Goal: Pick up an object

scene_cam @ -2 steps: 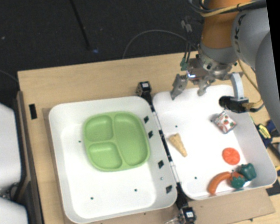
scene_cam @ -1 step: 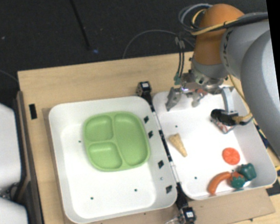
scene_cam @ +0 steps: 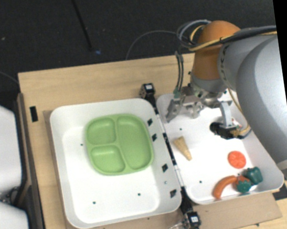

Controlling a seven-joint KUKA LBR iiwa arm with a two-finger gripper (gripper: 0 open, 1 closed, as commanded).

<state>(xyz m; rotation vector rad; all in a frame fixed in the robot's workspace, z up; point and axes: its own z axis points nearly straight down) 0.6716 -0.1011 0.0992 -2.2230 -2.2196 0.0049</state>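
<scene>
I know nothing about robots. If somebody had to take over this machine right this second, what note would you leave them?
Gripper: over the far left corner of the right bin, near its rim. I cannot tell whether it is open or shut.
Right bin: tan cone by the left wall, red-orange disc, orange curved piece and teal toy at the near edge.
Left bin: green divided plate.
Done: nothing lifted; every object lies in a bin.
Left: pick up one object. The cone is closest to the gripper, so it is probably the easiest.
</scene>
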